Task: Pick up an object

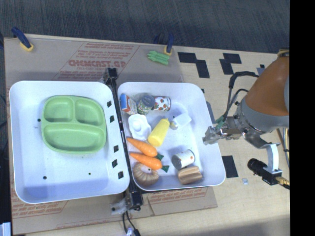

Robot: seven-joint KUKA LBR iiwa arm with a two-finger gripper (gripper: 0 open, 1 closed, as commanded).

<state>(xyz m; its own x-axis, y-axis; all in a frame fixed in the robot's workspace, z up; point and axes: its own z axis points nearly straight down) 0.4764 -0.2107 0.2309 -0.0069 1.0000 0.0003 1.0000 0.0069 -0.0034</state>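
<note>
Two white bins sit side by side on a bench. The left bin holds a green divided plate. The right bin holds toy food: two carrots, a yellow bottle and a small can. The gripper hovers at the right bin's right rim, holding nothing; its finger position cannot be told.

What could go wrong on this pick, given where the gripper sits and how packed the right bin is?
1. The gripper sits at the right bin's right wall, so a straight descent may clip the rim.
2. The yellow bottle, two carrots and can lie close together; the fingers could wedge between items or nudge neighbours rather than close on one.
3. The round, tilted can may roll out of a pinch.
</note>
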